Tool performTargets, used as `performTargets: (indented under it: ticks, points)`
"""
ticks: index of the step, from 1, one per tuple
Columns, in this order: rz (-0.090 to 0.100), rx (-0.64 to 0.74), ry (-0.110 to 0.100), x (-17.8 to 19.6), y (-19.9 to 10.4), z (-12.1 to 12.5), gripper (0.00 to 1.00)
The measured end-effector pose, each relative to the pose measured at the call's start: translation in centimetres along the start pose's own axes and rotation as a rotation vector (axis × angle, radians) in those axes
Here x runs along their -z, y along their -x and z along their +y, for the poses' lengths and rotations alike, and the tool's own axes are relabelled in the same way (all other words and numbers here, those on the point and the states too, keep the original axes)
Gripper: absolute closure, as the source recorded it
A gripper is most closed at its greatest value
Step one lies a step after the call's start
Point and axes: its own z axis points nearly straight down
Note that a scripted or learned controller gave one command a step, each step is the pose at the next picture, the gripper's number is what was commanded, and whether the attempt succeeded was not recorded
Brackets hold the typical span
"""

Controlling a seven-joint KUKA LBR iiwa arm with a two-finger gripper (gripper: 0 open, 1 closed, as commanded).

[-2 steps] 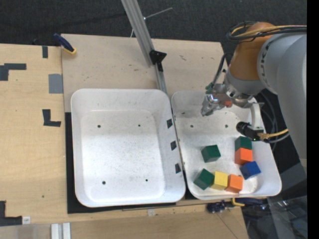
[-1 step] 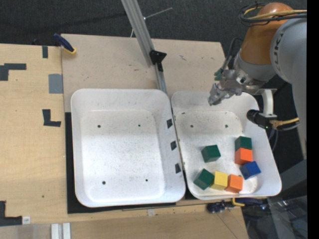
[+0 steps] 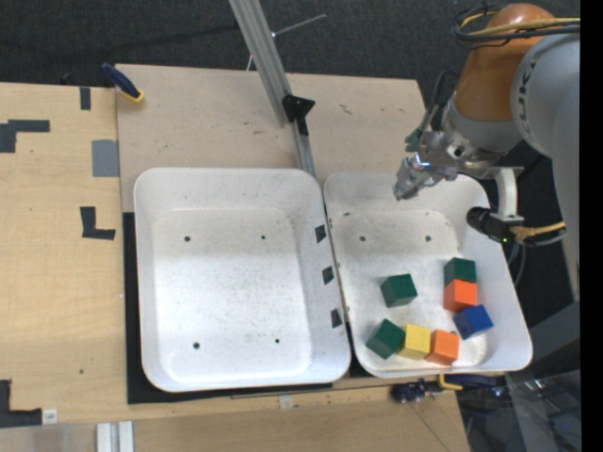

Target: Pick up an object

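Gripper above the right bin's far edge
Finger opening cannot be told; nothing seen held. Seven blocks, the nearest a green block, cluster well apart.

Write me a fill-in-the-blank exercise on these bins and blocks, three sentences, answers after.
1. All the blocks lie in the ____ bin as the camera sees it.
2. The yellow block sits between a green block and an ____ block.
3. The gripper hovers near that bin's ____ rim, apart from the blocks.

Missing words: right; orange; far
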Motion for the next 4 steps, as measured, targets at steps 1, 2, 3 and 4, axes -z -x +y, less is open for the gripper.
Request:
performTargets:
  ticks: [1,2,3,4]
  points:
    - [0.002,0.005,0.001,1.4,-5.1,-0.8,1.0]
    - [0.0,0.002,-0.001,0.8,-10.4,-1.2,1.0]
    - [0.001,0.005,-0.002,0.1,-15.6,-2.6,1.0]
    - [0.002,0.006,-0.002,0.4,-20.4,-4.2,1.0]
